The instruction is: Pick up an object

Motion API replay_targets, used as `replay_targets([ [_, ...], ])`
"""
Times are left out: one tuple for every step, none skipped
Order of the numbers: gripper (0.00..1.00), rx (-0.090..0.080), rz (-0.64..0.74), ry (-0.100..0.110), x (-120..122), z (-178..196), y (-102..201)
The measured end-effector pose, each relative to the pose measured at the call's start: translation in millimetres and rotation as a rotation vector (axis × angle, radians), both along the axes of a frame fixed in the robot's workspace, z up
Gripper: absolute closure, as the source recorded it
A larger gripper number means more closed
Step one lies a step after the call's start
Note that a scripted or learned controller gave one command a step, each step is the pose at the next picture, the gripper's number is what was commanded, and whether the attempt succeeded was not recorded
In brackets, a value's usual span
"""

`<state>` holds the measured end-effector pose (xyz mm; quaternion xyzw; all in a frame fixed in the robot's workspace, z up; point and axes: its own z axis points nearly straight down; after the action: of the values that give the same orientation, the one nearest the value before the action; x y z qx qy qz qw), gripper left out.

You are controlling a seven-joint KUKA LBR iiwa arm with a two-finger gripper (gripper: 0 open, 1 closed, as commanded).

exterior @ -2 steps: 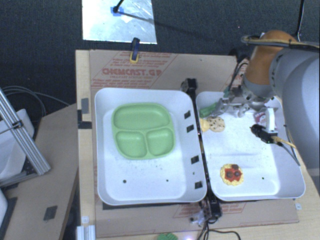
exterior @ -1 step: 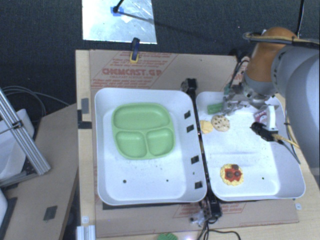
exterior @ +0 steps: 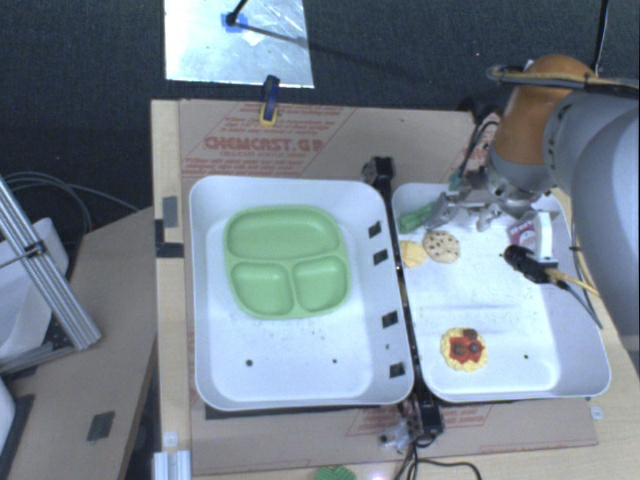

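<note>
Pizza (exterior: 463, 348) sits nearest in the right bin (exterior: 570, 368). Further back, cookie (exterior: 440, 245), beside a yellow piece (exterior: 413, 255). Gripper (exterior: 462, 211) hangs just behind the cookie; whether it's spread or pressed together, can't tell. Left bin (exterior: 220, 368) holds a green tray (exterior: 287, 260).

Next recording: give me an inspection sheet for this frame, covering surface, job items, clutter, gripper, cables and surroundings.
Surface: left bin and right bin side by side on a cardboard sheet.
Job items: cookie, yellow piece, green item, pizza-like toy in right bin.
Clutter: green divided tray in left bin.
Gripper: gripper low over right bin's far end; grasp unclear.
Cables: black cable along arm.
Surroundings: foil sheet behind bench.
</note>
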<state>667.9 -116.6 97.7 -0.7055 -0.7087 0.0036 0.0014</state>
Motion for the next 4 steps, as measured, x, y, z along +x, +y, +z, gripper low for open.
replay_targets([
  [0.00, 0.001, -0.003, 0.002, -0.9, -12.6, -8.1],
  [1.00, 0.003, -0.001, -0.003, 0.5, -1.2, -6.9],
  [0.00, 0.001, 0.000, -0.002, 0.2, -1.4, -7.5],
  [0.00, 0.003, -0.007, -0.005, -50.0, -13.9, -39.1],
])
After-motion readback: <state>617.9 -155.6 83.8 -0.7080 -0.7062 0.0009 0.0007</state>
